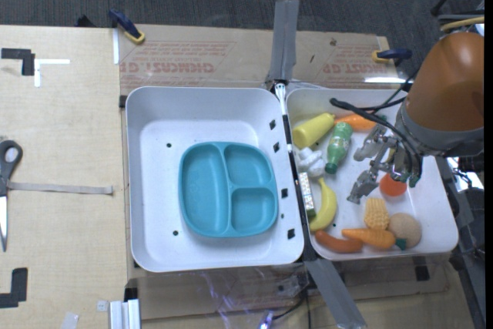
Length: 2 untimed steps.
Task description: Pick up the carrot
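while the end effector [368,179] hangs open and unladen, approach is underway; descend toward the carrot [370,237] at 6 o'clock.

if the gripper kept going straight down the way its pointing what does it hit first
Likely the bare floor of the right bin, just left of the corn cob. The gripper points down-left; the banana lies further along. Depth is hard to judge.

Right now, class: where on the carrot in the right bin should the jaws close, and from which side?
Grip the carrot mid-body from above, jaws across its narrow width; it lies flat, pressed by corn and a red sausage.
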{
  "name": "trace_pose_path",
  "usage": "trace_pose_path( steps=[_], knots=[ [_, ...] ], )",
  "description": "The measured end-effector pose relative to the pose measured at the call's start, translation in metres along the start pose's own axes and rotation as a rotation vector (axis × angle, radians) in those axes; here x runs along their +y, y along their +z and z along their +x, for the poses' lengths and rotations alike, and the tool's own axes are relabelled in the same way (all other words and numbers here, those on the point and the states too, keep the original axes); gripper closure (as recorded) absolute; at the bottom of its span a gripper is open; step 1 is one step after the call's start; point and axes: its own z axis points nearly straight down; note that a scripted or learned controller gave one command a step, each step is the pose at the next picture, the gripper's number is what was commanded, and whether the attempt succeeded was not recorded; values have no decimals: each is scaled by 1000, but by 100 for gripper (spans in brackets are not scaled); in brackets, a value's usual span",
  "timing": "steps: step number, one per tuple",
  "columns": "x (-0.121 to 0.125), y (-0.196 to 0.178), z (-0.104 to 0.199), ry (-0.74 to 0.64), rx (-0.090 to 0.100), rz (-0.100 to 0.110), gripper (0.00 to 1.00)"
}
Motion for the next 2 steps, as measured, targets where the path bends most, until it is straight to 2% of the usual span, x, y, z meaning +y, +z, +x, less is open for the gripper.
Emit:
trace_pose_path(
  steps=[1,2],
  knots=[
    [-79,84,9,29,-1,1,0],
    [-78,74,7,29,-6,-1,100]
  ],
)
